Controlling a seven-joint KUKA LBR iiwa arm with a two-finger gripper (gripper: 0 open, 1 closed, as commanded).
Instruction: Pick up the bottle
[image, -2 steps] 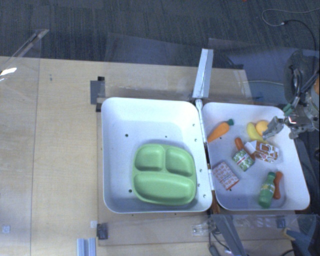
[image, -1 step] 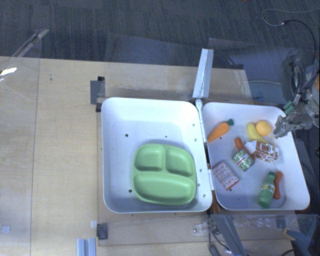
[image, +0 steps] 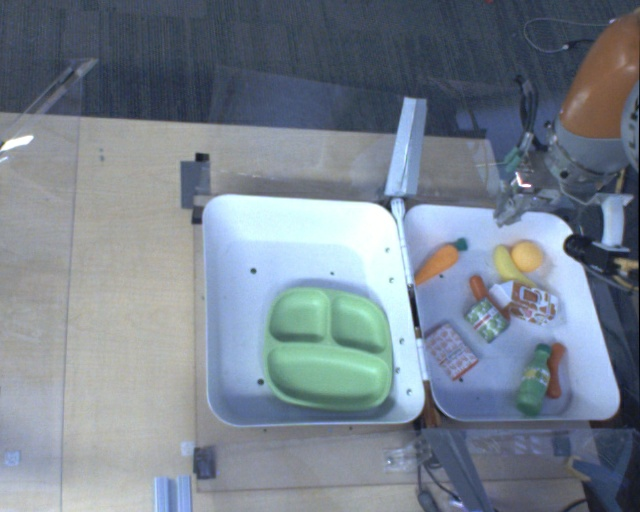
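Observation:
The bottle (image: 534, 381) is green with an orange neck and lies near the front right corner of the right bin (image: 590, 405). The gripper (image: 512, 203) hangs over the back edge of that bin, well behind the bottle and apart from it, with nothing visibly in it. The arm's orange band shows at the top right corner of the view.
In the right bin also lie a carrot (image: 440, 262), a yellow fruit (image: 521, 258), several small packets (image: 487, 320) and a red stick (image: 555, 366) touching the bottle's right side. A green divided tray (image: 328, 347) sits in the left bin (image: 230, 300). A metal post (image: 406, 148) stands behind the bins.

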